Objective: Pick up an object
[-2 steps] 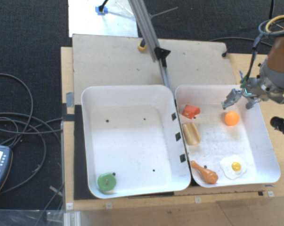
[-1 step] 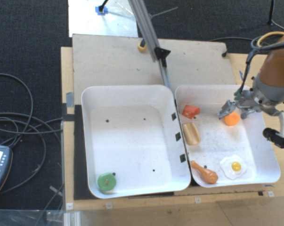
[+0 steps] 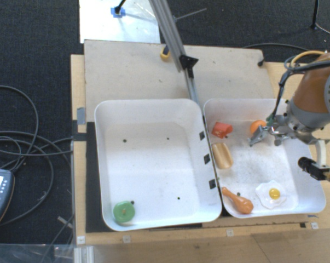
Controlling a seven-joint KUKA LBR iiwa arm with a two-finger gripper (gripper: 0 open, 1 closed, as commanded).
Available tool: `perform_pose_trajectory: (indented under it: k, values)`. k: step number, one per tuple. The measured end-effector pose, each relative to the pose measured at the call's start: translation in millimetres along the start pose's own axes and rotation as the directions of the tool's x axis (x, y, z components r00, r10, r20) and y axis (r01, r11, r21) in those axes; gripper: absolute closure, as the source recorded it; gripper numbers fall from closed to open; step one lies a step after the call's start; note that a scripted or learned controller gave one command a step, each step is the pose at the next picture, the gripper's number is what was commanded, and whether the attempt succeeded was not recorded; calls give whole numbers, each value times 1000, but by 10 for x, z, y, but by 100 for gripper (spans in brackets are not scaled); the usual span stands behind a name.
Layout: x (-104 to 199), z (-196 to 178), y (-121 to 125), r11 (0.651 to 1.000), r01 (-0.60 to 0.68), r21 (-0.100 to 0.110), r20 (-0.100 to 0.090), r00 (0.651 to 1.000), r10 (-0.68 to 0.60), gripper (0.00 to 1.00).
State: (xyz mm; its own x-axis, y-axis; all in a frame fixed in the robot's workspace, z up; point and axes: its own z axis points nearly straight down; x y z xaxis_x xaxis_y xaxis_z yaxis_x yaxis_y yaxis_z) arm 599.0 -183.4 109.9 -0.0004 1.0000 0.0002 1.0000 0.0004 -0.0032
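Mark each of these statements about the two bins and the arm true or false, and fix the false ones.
1. The green disc lies in the left bin. True.
2. The fried egg lies in the left bin. False: it lies in the right bin, near its front right corner.
3. The carrot lies near the right bin's front wall. True.
4. The red piece sits beside the green disc. False: it sits in the right bin, above the bread roll.
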Motion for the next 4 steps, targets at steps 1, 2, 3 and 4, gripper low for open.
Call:
perform_pose_trajectory:
  k: [1,2,3,4]
  values:
    - [4,198,5,1000,1,-3,0,1000,-1,0]
    - [0,74,19,1000,1,-7,1,1000,-1,100]
    - [23,-373,-10,1000,2,-8,1,1000,-2,100]
    - [41,-878,-89,1000,2,-9,2,1000,-2,100]
